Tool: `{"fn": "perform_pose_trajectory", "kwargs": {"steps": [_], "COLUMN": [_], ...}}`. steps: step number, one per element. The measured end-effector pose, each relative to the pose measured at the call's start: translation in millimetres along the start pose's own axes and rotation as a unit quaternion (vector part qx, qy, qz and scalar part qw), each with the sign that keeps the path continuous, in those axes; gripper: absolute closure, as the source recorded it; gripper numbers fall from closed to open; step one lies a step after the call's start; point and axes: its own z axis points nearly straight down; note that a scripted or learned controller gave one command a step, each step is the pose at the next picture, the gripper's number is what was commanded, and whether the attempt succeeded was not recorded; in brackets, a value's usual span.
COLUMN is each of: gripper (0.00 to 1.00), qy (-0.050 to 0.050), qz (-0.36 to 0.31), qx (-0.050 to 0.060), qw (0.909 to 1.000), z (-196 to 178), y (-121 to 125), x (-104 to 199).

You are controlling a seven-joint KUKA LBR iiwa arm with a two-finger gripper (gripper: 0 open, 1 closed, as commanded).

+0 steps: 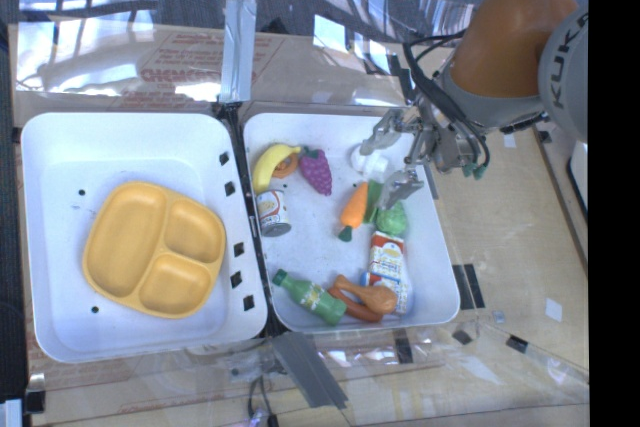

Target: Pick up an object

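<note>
Two shallow white bins sit side by side on a bench. The left bin (40, 215) holds a yellow divided plate (153, 248). The right bin (440, 265) holds a scatter of toy food. The grey arm (510, 35) with its orange band reaches in from the right, over that bin's upper right corner.

In the right bin, from larger to smaller: a sauce bottle (387, 267) with a green cap (392, 220), a green bottle (310, 296), a sausage-like piece (365, 298), a banana (274, 163), a carrot (353, 208), a bunch of purple grapes (317, 170), a small can (271, 212) and a small white piece (366, 156).

The gripper (392, 158) hangs just above the white piece and the carrot top. Its fingers appear spread apart, with nothing between them.

The carrot looks the nearest pick. I would guess it is light, hard plastic, stiff and a little slippery, best pinched across its thick middle.
</note>
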Motion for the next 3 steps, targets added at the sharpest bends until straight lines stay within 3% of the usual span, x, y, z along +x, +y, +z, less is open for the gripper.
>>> {"fn": "perform_pose_trajectory", "kwargs": {"steps": [1, 2, 3], "gripper": [0.00, 1.00, 0.00], "qy": [0.002, -0.001, 0.000], "qz": [-0.005, -0.008, -0.009], "qx": [-0.001, -0.001, -0.001], "qw": [1.0000, 1.0000, 1.0000], "z": [145, 132, 132], "y": [-1, 0, 1], "x": [6, 3, 3]}}
